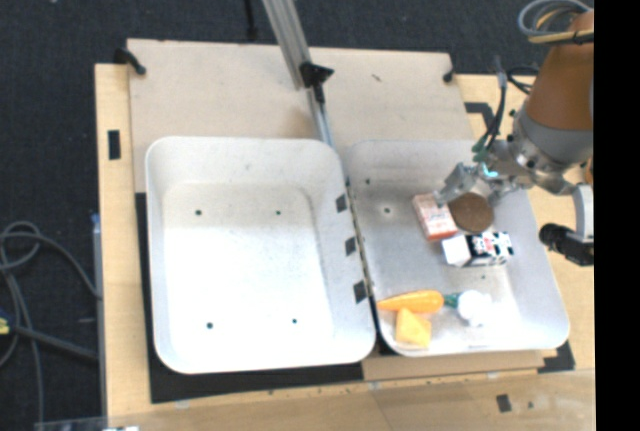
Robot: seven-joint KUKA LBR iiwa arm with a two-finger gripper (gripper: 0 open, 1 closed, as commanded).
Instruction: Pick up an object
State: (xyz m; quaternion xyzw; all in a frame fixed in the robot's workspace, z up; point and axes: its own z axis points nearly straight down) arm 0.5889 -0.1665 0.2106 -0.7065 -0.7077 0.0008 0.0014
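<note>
**Ana:** While the arm (560, 109) leans in from the right, the pincer (470, 181) hangs over the upper middle of the right bin (400, 169). From this angle I cannot tell whether it is released or clenched.

**Ben:** Nothing I can see in its grasp, either. What's closest?

**Ana:** A brown round disc (471, 213), right below the tip and seemingly touching it. Pressed up against the disc's left side is a small red and white box (433, 217), lying tilted.

**Ben:** And just below the disc?

**Ana:** A white and black carton (478, 248), just beside the disc's lower edge. Further toward the near rim there's an orange carrot-shaped piece (411, 301) lying flat, with a yellow wedge (413, 328) right under it, the two touching or nearly so.

**Ben:** I see something pale to their right.

**Ana:** Yes, a white rounded object (474, 305) with a bit of teal at its left end, close to the carrot's tip. Too blurred to name.

**Ben:** And the other side?

**Ana:** The left bin (180, 169) sits flush against the right one, and a grey metal rail (280, 4) slants up from between them toward the top.
</note>
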